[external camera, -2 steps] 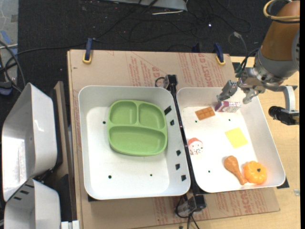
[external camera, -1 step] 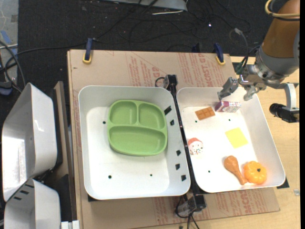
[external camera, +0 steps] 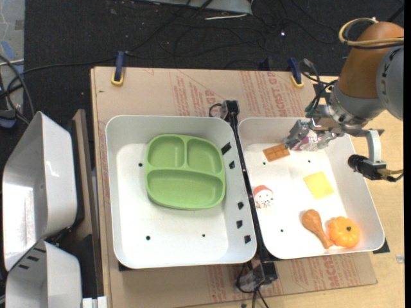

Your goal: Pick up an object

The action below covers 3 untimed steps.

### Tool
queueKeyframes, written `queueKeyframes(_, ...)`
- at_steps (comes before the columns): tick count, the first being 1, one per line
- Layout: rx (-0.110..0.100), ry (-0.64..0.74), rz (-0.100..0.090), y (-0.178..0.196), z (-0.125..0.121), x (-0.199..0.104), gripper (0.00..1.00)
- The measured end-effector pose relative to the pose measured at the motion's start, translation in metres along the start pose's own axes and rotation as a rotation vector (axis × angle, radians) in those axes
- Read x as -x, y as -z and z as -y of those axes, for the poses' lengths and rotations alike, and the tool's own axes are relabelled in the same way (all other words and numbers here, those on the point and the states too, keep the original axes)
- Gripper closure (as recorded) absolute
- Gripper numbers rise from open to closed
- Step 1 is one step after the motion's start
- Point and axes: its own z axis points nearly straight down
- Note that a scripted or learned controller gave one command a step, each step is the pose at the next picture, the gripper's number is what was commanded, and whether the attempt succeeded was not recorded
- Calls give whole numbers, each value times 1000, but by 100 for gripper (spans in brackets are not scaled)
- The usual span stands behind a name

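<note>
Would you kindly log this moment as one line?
gripper: over right bin, beside orange waffle | grasp: unconfirmed | green plate: left bin

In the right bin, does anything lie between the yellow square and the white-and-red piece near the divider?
No. In the camera view the stretch between the yellow square and the white-and-red piece is bare floor of the right bin.
</note>
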Motion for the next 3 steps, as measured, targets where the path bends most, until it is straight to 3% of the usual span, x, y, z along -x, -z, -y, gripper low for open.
queueKeyframes(1, -1, -1, 0, -63, 4, 4, 0)
queueKeyframes(2, 2, 0, 0, -86, 4, 4, 0)
queueKeyframes(3, 5, 0, 1, -74, 3, 4, 100)
